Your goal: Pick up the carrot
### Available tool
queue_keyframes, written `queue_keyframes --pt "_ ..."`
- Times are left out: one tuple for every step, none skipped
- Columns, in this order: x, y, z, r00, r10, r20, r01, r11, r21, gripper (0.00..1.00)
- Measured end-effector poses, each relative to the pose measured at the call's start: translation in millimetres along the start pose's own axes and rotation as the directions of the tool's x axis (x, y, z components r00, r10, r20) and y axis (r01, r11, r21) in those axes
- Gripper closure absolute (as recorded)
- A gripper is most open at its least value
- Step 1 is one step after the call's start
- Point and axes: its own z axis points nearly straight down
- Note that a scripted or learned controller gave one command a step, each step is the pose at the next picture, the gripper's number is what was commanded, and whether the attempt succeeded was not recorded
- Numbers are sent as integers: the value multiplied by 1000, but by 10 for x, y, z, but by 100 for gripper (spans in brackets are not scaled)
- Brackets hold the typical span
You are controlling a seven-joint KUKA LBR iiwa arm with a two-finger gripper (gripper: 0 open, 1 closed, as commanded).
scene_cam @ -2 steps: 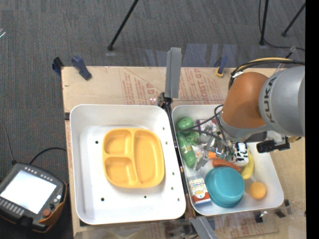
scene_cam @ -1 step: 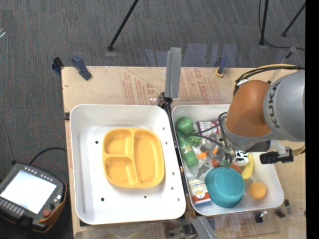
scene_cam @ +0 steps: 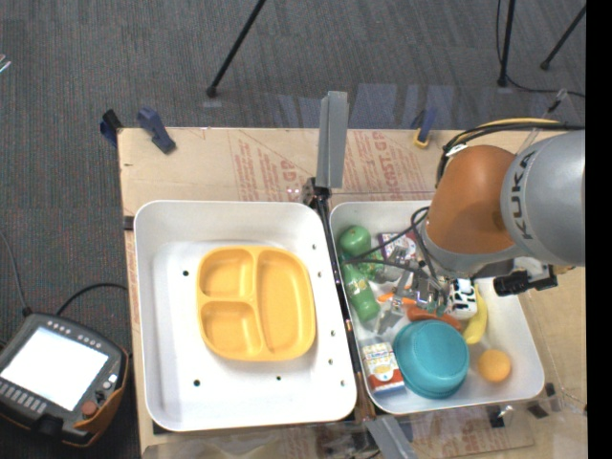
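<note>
The carrot (scene_cam: 413, 306) lies near the middle of the right bin (scene_cam: 532, 352), just above the teal bowl (scene_cam: 432, 357) (a green bottle (scene_cam: 360, 285) sits toward the bin's left wall). The gripper (scene_cam: 432, 295) hangs over the carrot; its grip cannot be made out. The left bin (scene_cam: 153, 304) carries a yellow divided plate (scene_cam: 256, 302).

Left white bin (scene_cam: 158, 285) carried a yellow three-compartment plate (scene_cam: 256, 302), roughly centred. Right white bin (scene_cam: 529, 352) was crowded: green bottle (scene_cam: 359, 271) along its left edge, teal bowl (scene_cam: 432, 357) at the near edge, small carton (scene_cam: 383, 368) touching the bowl at the near-left corner, orange ball (scene_cam: 494, 365) near the near-right corner, banana (scene_cam: 475, 321) just beyond it. Teach pendant (scene_cam: 57, 379) sat on the floor, left of the bench.
</note>
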Motion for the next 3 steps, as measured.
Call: queue_keyframes --pt "-46 -15 -2 999 45 1 -45 999 -1 0" --pt "57 -46 5 985 170 -5 -170 985 1 0" --pt "52 -41 -93 986 167 -4 -167 986 0 100"
